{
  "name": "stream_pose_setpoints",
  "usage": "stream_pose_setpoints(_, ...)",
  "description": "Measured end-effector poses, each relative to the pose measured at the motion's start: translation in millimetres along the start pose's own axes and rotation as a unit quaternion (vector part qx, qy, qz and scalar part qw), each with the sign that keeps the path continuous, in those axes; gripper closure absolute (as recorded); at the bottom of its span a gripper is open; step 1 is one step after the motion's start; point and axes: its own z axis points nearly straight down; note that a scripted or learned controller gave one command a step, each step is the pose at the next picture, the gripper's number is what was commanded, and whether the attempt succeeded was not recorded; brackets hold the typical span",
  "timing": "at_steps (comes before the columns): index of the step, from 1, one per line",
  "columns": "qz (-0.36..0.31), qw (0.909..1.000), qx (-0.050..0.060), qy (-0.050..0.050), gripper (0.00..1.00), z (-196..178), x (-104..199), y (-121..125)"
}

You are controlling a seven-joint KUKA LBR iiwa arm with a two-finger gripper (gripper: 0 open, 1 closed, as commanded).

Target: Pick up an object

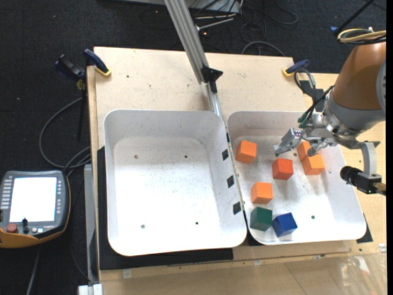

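A: Start at the left of the frame. What is there?

B: A handheld control pendant (pixel 34 209) lies at the left edge, off the desk (pixel 153 82). Next comes the left bin (pixel 116 128), a shallow white tray. A slanted metal rail (pixel 187 32) runs down from the top centre to the seam between the bins.

A: And the right bin (pixel 350 217)?

B: It holds six blocks. An orange cube (pixel 246 151) sits upper left, another orange cube (pixel 262 192) lies below it, and a green cube (pixel 261 218) is just beside a blue cube (pixel 284 224) at the lower rim. A red-orange cube (pixel 282 168) occupies the middle, and an orange block (pixel 312 162) lies to its right.

A: Status of the gripper (pixel 293 141)?

B: It hangs over the upper part of the right bin, above the red-orange cube. The jaws stand apart, with nothing between them.
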Motion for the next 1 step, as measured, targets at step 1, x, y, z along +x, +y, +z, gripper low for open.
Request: stream_pose_setpoints(1,-0.003,1.0,-0.002,-0.001,0.0,64.4,-12.2,93.6)
